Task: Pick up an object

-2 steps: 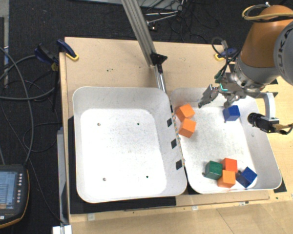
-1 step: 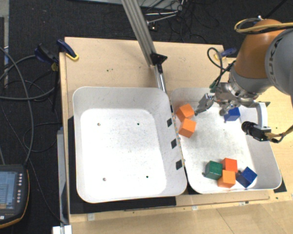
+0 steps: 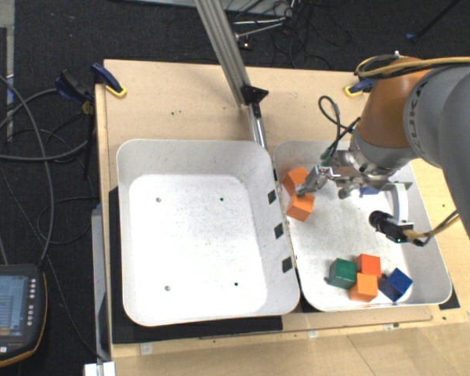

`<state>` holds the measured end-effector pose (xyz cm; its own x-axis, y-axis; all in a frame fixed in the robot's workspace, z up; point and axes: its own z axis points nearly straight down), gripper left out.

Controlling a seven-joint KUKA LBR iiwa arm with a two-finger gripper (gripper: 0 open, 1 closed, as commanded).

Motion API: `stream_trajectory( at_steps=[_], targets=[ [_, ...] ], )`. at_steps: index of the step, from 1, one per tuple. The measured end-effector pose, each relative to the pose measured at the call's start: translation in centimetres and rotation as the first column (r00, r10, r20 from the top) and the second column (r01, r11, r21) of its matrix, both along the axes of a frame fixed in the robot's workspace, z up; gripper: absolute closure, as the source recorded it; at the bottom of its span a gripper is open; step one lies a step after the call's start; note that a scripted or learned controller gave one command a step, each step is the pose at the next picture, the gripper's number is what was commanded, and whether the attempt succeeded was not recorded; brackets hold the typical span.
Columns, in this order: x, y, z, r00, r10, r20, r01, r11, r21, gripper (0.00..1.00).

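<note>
Camera view: grey KUKA arm [image 3: 442,112] w/ orange band [image 3: 384,112] comes in from 3 o'clock over the right bin [image 3: 431,233]. Gripper [image 3: 317,180] sits at approx 10 o'clock of that bin, pointing toward the bin's left wall. An orange block [image 3: 294,178] lies right at the fingertips; a second orange block [image 3: 301,207] sits just below it, at its 6 o'clock, touching or nearly so. Can't tell whether the fingers are spread or closed, nor whether the upper block is actually between them; contact unclear. At approx 5 o'clock of the right bin there's a cluster: green cube [image 3: 344,272] on the left, two more orange cubes [image 3: 366,276] stacked or abutting in the middle, blue cube [image 3: 395,283] at the right, all close together near the bin's lower rim. Left bin [image 3: 141,163] lies at 9 o'clock of the right one, rims meeting. Both rest on a wooden bench [image 3: 180,92]. A teach pendant [image 3: 12,312] sits at far 8 o'clock, off the bench.
</note>
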<state>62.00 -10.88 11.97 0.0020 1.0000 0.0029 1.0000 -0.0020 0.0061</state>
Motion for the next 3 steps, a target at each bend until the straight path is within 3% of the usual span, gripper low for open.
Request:
stream_trajectory(
  at_steps=[1,2,3],
  targets=[
    [0.5,-0.2,-0.2,1.000,0.002,0.014,-0.001,1.000,-0.007,0.00],
    [0.5,-0.1,0.7,1.000,0.002,0.015,-0.002,1.000,-0.005,1.00],
    [0.1,-0.7,6.6,1.000,0.001,0.000,-0.001,1.000,-0.005,1.00]
  ],
)
